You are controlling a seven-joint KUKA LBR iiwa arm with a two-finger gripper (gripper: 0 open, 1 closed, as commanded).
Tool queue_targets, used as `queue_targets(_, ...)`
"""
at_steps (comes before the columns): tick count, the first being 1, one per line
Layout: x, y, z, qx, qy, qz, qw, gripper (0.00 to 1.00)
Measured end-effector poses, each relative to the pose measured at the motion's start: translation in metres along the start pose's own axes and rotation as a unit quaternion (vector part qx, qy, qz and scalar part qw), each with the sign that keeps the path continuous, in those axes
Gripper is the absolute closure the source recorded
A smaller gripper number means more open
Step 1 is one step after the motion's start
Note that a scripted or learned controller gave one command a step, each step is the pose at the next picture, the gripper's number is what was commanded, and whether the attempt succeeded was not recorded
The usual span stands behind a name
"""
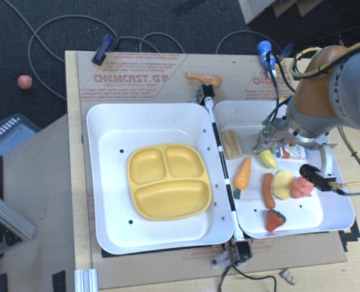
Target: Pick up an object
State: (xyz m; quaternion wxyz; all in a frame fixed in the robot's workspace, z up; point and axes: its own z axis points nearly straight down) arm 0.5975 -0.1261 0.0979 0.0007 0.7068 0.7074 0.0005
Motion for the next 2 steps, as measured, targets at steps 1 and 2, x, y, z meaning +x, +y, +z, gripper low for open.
queue_targets(1,0.064,-0.021,-0.087,0.000,0.000,0.000,1.0000,1.00)
queue_targets(2,0.085,-0.081,-0.134,0.002,0.001,0.000,1.0000,1.00)
